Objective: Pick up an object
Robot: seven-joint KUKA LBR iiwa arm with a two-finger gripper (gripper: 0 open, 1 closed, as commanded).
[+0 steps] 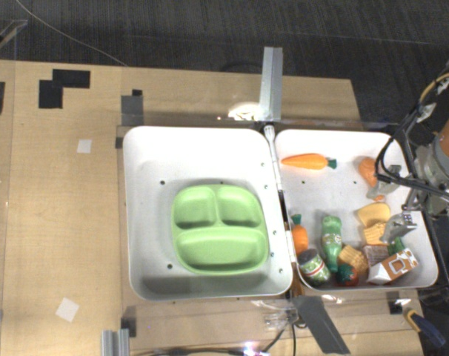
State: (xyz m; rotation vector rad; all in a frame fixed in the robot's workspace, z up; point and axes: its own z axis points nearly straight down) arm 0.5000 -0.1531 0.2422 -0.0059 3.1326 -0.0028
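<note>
- Pale wood worktop [54,221] fills the left and centre of the frame, with black patches at its upper left; dark grey carpet [173,13] runs across the top.
- Left bin [147,199], white, holds a green divided tray [219,228] lying flat at its middle.
- Right bin [336,184], just beside it, holds the objects to pick: a carrot [307,161] alone near its upper edge, and a crowded heap along its lower edge, including a green bottle [331,237], a small white carton [396,266] and yellow pieces [373,215].
- Arm enters at the right edge, partly cut off; the pincer [397,227] sits low over the right side of the heap.
- Pincer state: cannot be told; cables and the wrist housing obscure it, and no object is seen between its tips.
- Items in the heap overlap, so several are hard to identify.
</note>
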